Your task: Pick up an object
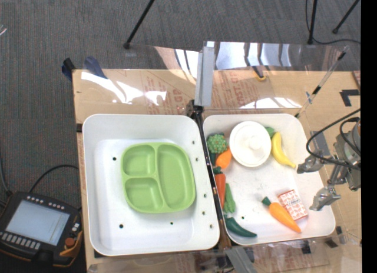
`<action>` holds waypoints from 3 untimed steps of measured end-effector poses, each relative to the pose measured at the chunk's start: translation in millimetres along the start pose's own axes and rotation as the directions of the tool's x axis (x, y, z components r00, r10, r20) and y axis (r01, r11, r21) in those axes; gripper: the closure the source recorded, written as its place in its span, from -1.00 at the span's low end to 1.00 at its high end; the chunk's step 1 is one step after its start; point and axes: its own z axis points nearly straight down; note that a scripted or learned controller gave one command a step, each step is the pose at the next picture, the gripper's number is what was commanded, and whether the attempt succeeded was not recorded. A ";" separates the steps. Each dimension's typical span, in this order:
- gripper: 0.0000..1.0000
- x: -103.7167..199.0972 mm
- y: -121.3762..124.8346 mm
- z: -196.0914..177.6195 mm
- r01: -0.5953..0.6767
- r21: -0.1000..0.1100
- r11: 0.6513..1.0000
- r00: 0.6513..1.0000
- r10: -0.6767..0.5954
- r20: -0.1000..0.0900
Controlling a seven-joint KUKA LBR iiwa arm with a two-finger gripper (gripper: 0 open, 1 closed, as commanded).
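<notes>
The right bin holds toy food: a white round bowl, a yellow banana, a broccoli, a carrot and a small red-and-white box. Along the bin's left wall lie more orange pieces and green vegetables. My gripper hangs over the bin's right edge, just right of the box. It is open, its two grey fingers spread apart with nothing between them.
The left bin holds a green divided plate. A grey post stands behind the seam between the bins. A teach pendant lies on the floor at lower left.
</notes>
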 end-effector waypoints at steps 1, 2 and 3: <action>-1.00 7.5 10.0 120.0 0.057 -0.006 0.998 0.998 -0.057 -0.013; -1.00 4.7 17.8 149.9 0.001 -0.002 1.000 1.000 -0.001 -0.004; 1.00 2.6 20.5 139.2 0.010 -0.001 1.000 1.000 -0.010 -0.002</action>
